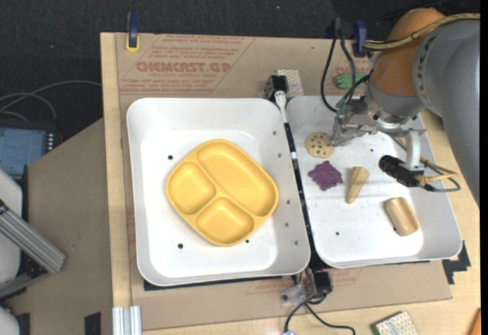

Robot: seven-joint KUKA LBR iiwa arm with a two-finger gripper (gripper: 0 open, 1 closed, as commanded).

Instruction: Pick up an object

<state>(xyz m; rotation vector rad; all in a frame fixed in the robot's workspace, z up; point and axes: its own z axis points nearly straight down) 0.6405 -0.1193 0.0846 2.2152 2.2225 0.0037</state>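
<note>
- Pincer (pixel 341 130) is hanging low over the far part of the right bin (pixel 381 249), just right of the cookie (pixel 319 145); whether it is released or clenched I cannot tell.
- Nothing is showing in its grip.
- Cookie is lying nearest, with the purple piece (pixel 326 174) and cone (pixel 356 183) nearer the camera.
- Yellow tray (pixel 221 191) is sitting in the left bin (pixel 152 127).
- Judging best approach: centring over the cookie, descending straight, then closing before lifting.

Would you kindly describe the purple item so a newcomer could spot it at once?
Look in the right-hand shallow white bin. Near its left wall lies a small purple lumpy piece, below the round speckled cookie and left of the tan cone. It is the only purple thing there.
</note>
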